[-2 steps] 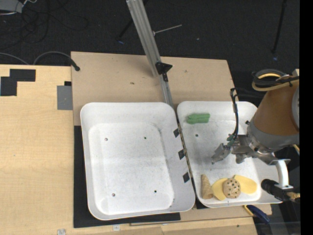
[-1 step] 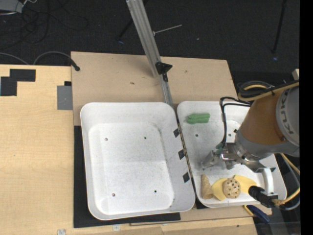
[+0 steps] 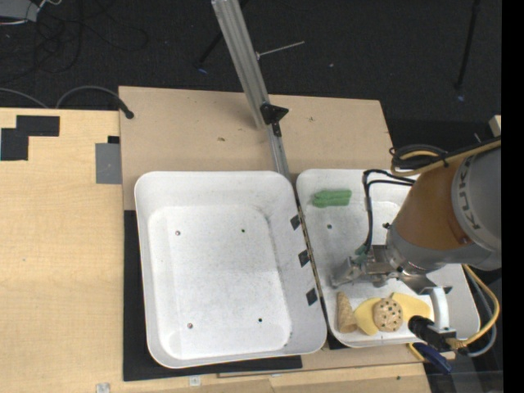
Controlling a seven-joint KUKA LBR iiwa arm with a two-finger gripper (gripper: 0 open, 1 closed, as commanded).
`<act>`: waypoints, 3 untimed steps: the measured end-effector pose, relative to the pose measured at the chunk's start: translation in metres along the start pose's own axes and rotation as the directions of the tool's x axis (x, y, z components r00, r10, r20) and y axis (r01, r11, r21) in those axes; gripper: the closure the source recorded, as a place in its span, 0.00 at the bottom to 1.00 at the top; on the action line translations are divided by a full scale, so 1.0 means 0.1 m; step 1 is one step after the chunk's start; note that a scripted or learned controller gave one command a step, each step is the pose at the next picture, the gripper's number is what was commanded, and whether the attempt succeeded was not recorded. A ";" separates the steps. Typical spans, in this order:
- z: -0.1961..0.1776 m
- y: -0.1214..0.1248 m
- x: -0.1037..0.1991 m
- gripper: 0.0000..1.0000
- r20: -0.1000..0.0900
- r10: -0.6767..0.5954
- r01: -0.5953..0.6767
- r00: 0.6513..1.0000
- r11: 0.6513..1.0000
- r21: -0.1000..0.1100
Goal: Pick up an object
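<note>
Lying near the front edge of the right bin [image 3: 458, 322] are the likeliest things to be picked: a flat yellow piece [image 3: 407, 309] with a round, tan, dimpled object [image 3: 387, 314] resting on it, and a pale tan wedge [image 3: 347, 312] just beside them on the left. Farther back in the same bin, well apart from that cluster, sits a soft-looking green block [image 3: 332, 198], oblong with rounded ends. The gripper [image 3: 354, 271] hangs low over the middle of this bin, a cluster of grey metal parts just behind the wedge and yellow piece; whether it is apart or together cannot be told from this angle, and nothing is visibly between its tips. Above it bulks the arm's wrist [image 3: 438, 219], a smooth orange-brown band under a grey shell, with black cables looping around it. The left bin [image 3: 155, 195] is a shallow white tray with rounded corners and a speckled floor, touching the right one along a seam with small black clips
</note>
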State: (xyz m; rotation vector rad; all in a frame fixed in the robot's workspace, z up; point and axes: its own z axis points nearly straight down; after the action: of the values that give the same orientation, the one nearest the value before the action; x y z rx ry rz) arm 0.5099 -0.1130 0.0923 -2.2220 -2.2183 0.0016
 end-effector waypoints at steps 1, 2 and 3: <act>-0.10 0.00 -0.01 1.00 -0.002 0.007 -0.007 1.000 1.000 0.001; -0.57 -0.05 -0.10 1.00 0.001 0.006 -0.006 1.000 1.000 -0.003; -1.04 0.03 -0.05 1.00 0.001 -0.003 0.003 1.000 1.000 -0.004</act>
State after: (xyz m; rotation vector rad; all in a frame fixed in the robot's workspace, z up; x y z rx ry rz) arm 0.5129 -0.1184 0.1961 -2.2215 -2.2238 -0.0025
